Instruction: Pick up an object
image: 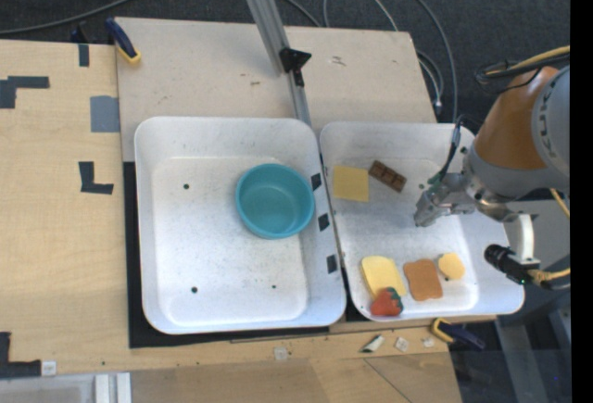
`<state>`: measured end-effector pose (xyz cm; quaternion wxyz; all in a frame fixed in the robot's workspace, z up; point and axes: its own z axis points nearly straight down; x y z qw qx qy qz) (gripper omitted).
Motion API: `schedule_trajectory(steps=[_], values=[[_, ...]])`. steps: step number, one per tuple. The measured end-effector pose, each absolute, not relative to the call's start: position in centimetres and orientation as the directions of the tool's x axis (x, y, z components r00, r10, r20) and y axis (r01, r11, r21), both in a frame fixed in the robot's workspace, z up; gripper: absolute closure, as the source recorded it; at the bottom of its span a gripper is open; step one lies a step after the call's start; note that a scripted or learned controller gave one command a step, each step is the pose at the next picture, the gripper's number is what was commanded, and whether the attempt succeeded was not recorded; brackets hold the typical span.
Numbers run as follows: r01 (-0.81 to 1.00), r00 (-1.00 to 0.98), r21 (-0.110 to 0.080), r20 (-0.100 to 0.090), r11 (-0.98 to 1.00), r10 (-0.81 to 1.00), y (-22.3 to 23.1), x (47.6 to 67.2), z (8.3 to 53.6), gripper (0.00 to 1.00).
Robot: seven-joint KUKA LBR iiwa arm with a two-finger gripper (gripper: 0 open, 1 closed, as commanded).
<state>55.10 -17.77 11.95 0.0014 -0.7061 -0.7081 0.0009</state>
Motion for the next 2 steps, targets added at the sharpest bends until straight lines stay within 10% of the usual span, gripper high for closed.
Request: schedule_trajectory(steps=[2], values=[[1.000, -0.001, 0.006, -0.002, 0.001, 1.000, -17.9, 56.0, 23.6, 1.00]])
